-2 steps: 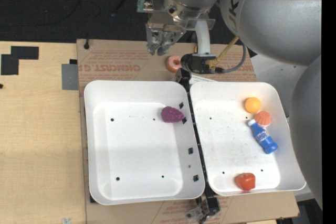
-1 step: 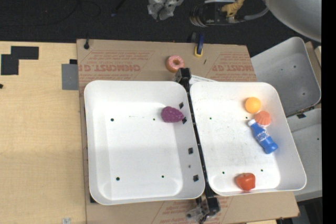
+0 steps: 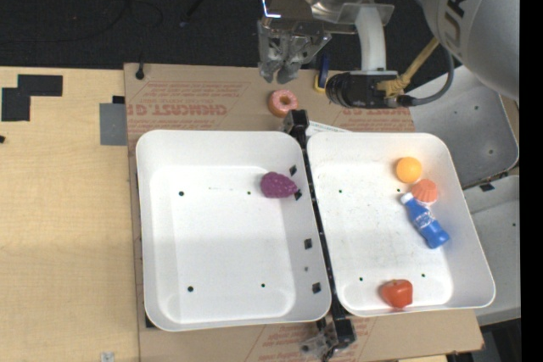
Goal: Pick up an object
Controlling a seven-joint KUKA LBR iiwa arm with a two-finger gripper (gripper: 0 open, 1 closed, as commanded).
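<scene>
The arm hangs at the top centre of the frame, its gripper (image 3: 287, 68) above the worktop behind both bins, jaws close together with nothing between them. No object is picked yet. The nearest candidate, a pink ring (image 3: 282, 103), lies just below; a purple lump (image 3: 278, 185) sits in the left bin (image 3: 161, 233). Next: descend over one. The cardboard's mirrored red print is unreadable.

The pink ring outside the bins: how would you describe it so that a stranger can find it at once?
Start at the two white bins, left bin and right bin. Follow the black divider between them to its far end. On the brown board just beyond lies the pink ring, the one item outside the bins, and with a hole.
</scene>
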